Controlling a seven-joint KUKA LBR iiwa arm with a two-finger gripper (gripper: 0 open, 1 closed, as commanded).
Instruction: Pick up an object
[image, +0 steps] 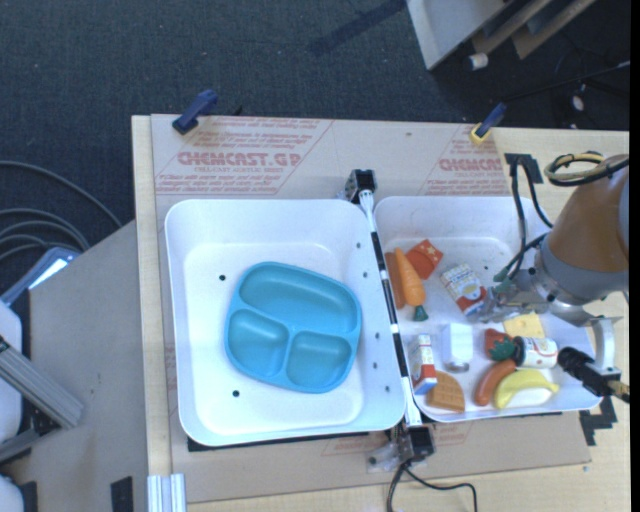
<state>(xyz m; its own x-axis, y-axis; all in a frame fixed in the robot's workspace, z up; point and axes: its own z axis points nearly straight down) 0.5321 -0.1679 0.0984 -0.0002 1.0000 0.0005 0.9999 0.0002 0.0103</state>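
My hand (497, 303) hung low over the toys; I couldn't tell its grip. The carrot (404, 278) looked light, hard, slippery. I'd pinch its middle.

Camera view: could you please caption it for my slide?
Arm's end effector over right bin of toy food; blue tray in left bin.

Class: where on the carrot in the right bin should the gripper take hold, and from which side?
Grip the carrot across its thick orange middle, coming from straight above. It lies flat and long beside the bin's left wall, so the fingers would likely close best across its narrow width. The red item lies close to its upper end, so stay clear of that.
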